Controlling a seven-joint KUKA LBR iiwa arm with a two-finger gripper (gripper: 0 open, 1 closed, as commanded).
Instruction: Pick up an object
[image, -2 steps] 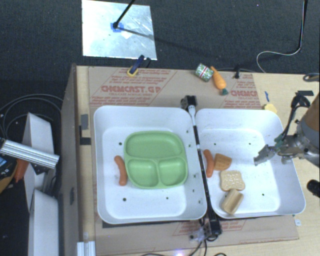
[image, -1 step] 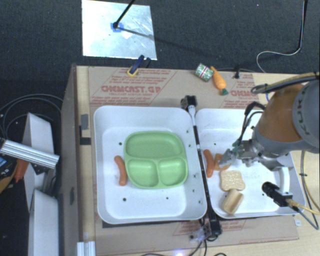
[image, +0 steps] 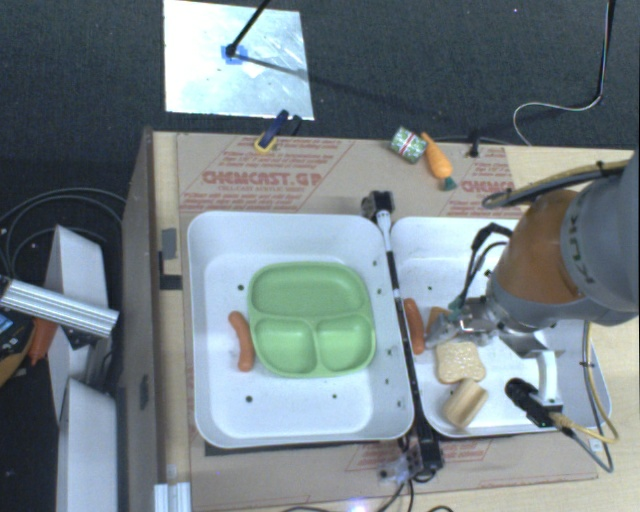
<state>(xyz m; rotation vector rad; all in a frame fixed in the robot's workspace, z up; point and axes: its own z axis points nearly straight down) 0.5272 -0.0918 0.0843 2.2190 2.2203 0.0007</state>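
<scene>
In the right bin (image: 430, 250), my gripper (image: 457, 322) hangs low over the left half, at the end of the grey and orange arm coming in from the right. Just left of it lie a small brown piece (image: 437, 321) and a sausage (image: 413, 326) along the bin's left wall. A slice of toast (image: 460, 363) lies right below the gripper, and a tan bread roll piece (image: 465, 404) sits nearer the front. The arm hides the gripper's tips.
The left bin (image: 215, 300) holds a green divided plate (image: 311, 318) and a second sausage (image: 241, 341) to its left. A small can (image: 408, 143) and a toy carrot (image: 438, 159) lie on the cardboard behind the bins. Cables trail at right.
</scene>
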